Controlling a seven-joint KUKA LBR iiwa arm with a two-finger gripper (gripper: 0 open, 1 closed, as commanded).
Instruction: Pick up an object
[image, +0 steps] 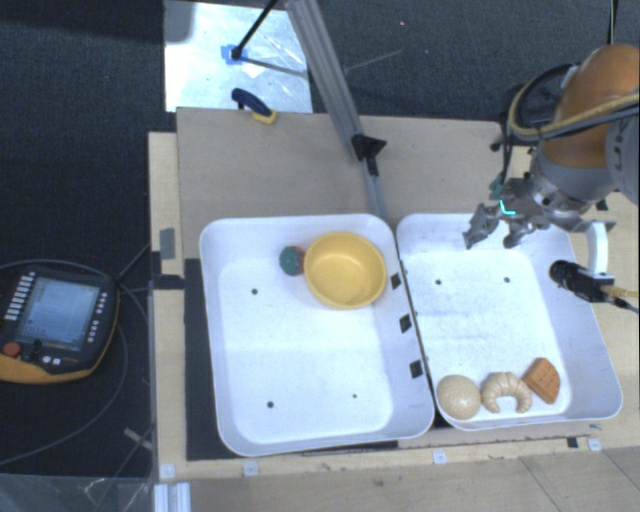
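Observation:
My gripper (493, 232) hangs over the back edge of the right bin (500, 310), fingers spread apart with nothing between them. Along that bin's front edge lie a round tan bun (459, 396), a pale croissant (507, 391) and a small orange-brown waffle piece (543, 379), all well below the gripper. In the left bin (290, 380), near its back edge, a yellow bowl (345, 269) sits upright with a small dark green ball (291, 260) touching its left side.
A grey pole (340, 95) slants across the brown board behind the bins. A teach pendant (55, 320) lies on the floor at the left. A blue and yellow clamp (252, 104) rests at the board's back edge.

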